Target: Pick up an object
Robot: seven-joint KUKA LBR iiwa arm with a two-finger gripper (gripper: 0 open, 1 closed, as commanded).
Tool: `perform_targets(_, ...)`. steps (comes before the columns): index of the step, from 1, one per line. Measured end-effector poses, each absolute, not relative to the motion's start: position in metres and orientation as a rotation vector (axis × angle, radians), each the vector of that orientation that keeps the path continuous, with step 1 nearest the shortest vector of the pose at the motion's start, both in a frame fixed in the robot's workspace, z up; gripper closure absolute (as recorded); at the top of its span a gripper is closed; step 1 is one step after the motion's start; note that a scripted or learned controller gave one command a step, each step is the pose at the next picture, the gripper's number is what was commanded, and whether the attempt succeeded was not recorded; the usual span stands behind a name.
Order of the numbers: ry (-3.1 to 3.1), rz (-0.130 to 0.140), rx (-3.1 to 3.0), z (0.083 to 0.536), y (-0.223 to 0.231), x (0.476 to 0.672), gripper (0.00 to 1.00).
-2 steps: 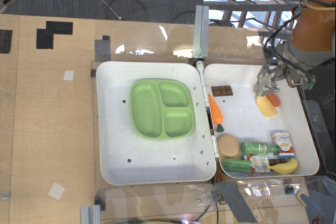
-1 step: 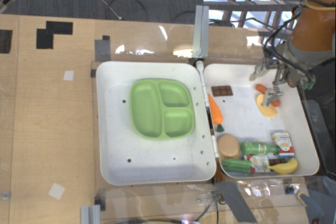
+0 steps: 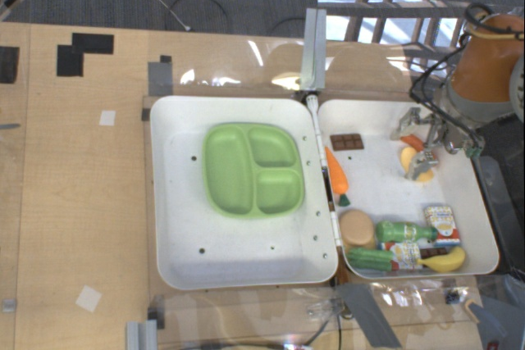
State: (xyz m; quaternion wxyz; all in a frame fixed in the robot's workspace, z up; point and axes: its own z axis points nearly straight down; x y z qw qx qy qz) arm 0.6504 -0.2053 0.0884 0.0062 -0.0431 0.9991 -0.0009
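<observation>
Two shallow white plastic bins are seen side by side on the pale wooden bench point(image 3: 74, 209). The left bin point(image 3: 189, 258) holds one light green plastic plate with three compartments point(image 3: 252, 170), lying flat at its middle.

The right bin point(image 3: 373, 184) holds the toy food. Counted: one dark brown chocolate bar point(image 3: 346, 143) at the far left; one orange carrot with a green tip point(image 3: 337, 175) along the left wall; one tan round bun point(image 3: 358, 227) near the left; one green bottle with a label point(image 3: 406, 232) beside the bun; one dark green cucumber point(image 3: 371, 259) along the near wall; one yellow banana point(image 3: 445, 261) at the near right corner; one small printed carton point(image 3: 440, 220) at the right; one further labelled item between cucumber and banana, not identifiable.

The grey arm with its orange band point(image 3: 487, 65) enters from the far right. The gripper point(image 3: 419, 145) is lowered into the far right part of the right bin. A small yellow and orange object point(image 3: 409, 159) lies directly at the fingers point(image 3: 423, 165), partly covered by them. Whether the fingers are spread or pinching it cannot be told.
</observation>
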Motion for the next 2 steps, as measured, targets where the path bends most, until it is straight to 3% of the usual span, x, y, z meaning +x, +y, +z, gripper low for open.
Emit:
perform_targets(1,3.128,0.0,-0.129,0.088,-0.188,0.65,0.0)
perform_targets(2,3.113,-0.006,-0.296,0.09,-0.205,0.664,0.0)
